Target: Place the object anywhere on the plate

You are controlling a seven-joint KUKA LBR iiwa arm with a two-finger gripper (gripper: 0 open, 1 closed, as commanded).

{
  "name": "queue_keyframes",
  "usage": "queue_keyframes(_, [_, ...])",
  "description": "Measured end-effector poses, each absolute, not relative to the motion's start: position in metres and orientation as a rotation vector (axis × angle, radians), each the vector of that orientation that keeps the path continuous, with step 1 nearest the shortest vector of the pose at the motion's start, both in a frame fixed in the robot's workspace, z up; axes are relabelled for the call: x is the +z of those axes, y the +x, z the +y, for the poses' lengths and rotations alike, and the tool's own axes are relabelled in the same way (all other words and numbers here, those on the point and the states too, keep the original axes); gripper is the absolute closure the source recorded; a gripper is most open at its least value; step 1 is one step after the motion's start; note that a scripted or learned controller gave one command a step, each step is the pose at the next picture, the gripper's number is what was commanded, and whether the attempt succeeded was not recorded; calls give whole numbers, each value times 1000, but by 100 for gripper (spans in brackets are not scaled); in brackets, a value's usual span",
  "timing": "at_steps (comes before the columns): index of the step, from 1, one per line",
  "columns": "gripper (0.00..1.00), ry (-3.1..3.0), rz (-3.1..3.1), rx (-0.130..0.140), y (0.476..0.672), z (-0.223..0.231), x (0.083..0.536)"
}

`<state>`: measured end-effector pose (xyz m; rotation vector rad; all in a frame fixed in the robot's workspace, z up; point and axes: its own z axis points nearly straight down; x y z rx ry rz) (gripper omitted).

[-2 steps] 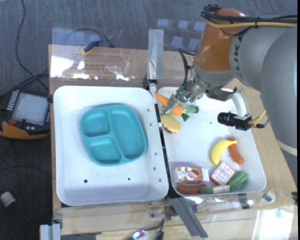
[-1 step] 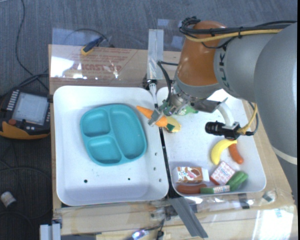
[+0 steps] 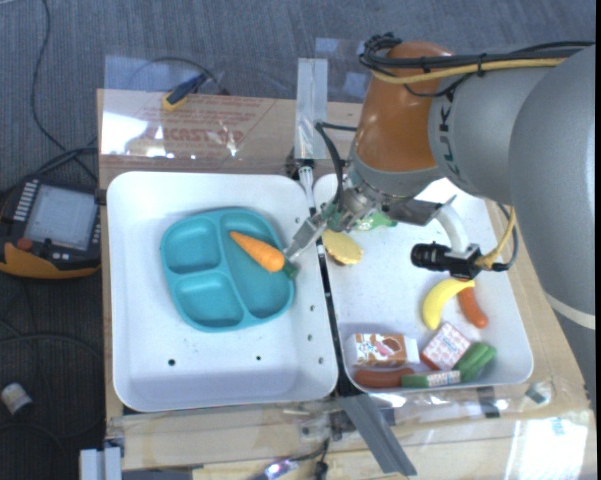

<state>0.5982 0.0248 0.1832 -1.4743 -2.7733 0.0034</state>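
Looming closest to the camera, the grey robot arm (image 3: 540, 158) fills the upper right, its orange band (image 3: 405, 118) just above the wrist. It reaches leftward and down toward the seam between two shallow white bins that sit side by side on a bench.

Left bin (image 3: 145, 358): it holds a teal plate (image 3: 215, 303) with three compartments, lying a little above the bin's centre. An orange toy carrot (image 3: 257, 251) lies on the plate, slanted, across its upper right part, thick end toward the right near the plate's rim.

Right bin (image 3: 390, 298): smaller toy foods are spread across it. A yellow banana (image 3: 439, 302) lies at mid right with a small orange-red piece (image 3: 473, 309) just beside it. Along the near edge sit a brown and white packet (image 3: 379, 349), a pink and white box (image 3: 446, 347), a green vegetable (image 3: 476, 359) and a reddish sausage shape (image 3: 377, 376), close together. A tan round piece (image 3: 343, 251) lies near the divider, just beneath the wrist.

The gripper (image 3: 295, 250) points down and to the left, its thin fingers ending at the right edge of the plate, just beside the carrot's thick end. Whether the jaws are spread or pressed together cannot be told from this angle, and the carrot does not show between them.

To the left, on the grey carpet, rests a handheld control pendant (image 3: 50, 228) with a screen.
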Motion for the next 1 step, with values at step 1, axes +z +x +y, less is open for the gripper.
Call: queue_keyframes(1, [100,-1473,-2773,3,598,25,192])
